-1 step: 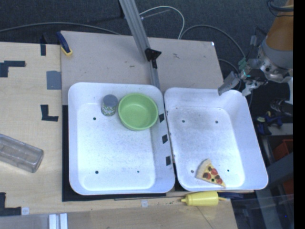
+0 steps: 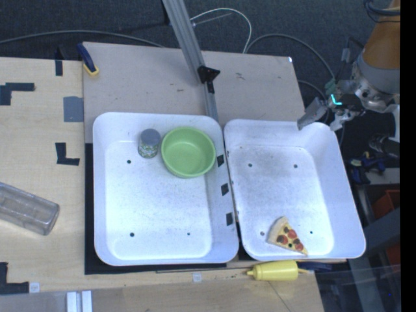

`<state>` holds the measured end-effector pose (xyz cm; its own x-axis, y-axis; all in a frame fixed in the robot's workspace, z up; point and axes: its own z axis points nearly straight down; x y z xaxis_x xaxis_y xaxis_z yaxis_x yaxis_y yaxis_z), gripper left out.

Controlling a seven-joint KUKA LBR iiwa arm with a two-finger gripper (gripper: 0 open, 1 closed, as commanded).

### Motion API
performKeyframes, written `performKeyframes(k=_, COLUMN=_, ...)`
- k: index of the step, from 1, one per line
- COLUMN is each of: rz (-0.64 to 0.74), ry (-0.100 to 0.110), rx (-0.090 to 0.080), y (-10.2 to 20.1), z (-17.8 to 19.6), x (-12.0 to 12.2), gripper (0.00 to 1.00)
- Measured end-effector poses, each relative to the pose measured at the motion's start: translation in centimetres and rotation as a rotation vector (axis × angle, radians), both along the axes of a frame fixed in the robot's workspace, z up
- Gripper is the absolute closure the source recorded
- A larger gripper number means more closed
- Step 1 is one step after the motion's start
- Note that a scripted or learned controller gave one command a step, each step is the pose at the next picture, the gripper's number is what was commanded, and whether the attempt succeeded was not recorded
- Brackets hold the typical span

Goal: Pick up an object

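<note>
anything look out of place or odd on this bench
Yes: the yellow bottle lies on its side outside the bins, against the right bin's front rim. A clear plastic container also lies tipped over at the bench's left edge.

Two white bins (image 2: 104, 174), one green bowl (image 2: 188, 151), one small can (image 2: 149, 143) beside the bowl, one pizza slice (image 2: 286, 234), one yellow bottle (image 2: 276, 272), one clear tube (image 2: 25, 208).
</note>
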<state>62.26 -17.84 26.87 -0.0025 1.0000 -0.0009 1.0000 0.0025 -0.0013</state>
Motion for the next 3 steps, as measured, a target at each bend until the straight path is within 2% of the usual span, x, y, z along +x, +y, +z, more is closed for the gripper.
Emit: performKeyframes(k=3, rz=-0.001, ry=0.006, rx=0.001, y=-1.7, z=-15.5, x=-0.1, gripper=0.0)
